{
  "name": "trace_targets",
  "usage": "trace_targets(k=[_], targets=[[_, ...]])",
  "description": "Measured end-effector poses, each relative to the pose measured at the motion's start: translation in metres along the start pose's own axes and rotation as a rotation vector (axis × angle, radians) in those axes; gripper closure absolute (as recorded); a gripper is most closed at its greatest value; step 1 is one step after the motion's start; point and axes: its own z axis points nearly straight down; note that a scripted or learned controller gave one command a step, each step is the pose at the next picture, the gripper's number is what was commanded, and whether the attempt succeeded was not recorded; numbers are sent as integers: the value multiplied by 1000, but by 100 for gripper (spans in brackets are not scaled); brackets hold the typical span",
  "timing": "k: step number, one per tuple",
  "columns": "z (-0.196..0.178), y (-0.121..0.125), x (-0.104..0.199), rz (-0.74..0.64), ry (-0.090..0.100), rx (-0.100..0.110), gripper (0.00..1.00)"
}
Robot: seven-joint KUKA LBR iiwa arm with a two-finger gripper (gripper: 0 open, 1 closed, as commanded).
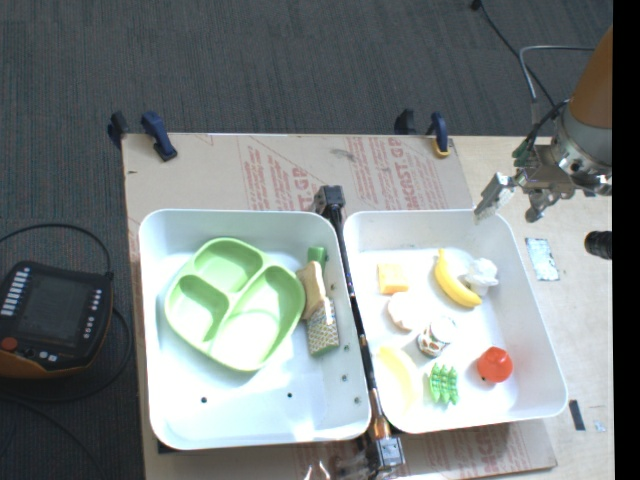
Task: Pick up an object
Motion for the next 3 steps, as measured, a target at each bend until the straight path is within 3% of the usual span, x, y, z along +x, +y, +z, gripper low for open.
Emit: trace_targets(k=[1, 2, 3], targets=[[169, 9, -28, 3, 2, 4, 0], [190, -42, 40, 1, 1, 2, 0], [180, -42, 39, 5, 2, 3, 100]])
